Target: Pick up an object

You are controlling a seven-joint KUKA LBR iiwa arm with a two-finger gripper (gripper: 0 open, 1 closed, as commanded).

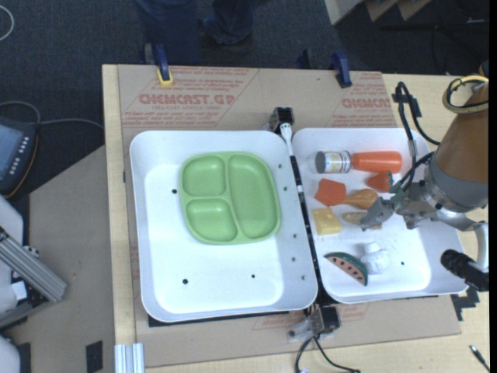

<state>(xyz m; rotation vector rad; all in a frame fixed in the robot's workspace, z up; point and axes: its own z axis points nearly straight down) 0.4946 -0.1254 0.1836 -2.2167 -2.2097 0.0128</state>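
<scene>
So the arm [466, 162] comes in over the right edge of the bench [116, 208], and the tool [380, 212] sits low in the right bin [411, 274], about mid-bin. Honestly can't tell if it's spread or closed, too dark and blurry there. It's right next to the tan piece [359, 200], maybe touching. Around it: an orange-red block [331, 192], a yellow cheese-like wedge [326, 221], a watermelon slice [346, 268] near the bin's front edge, a small white thing [376, 256], and an orange bottle with a silver cap [359, 162] along the far edge. The left bin [155, 270] holds a green divided plate [230, 197].
</scene>
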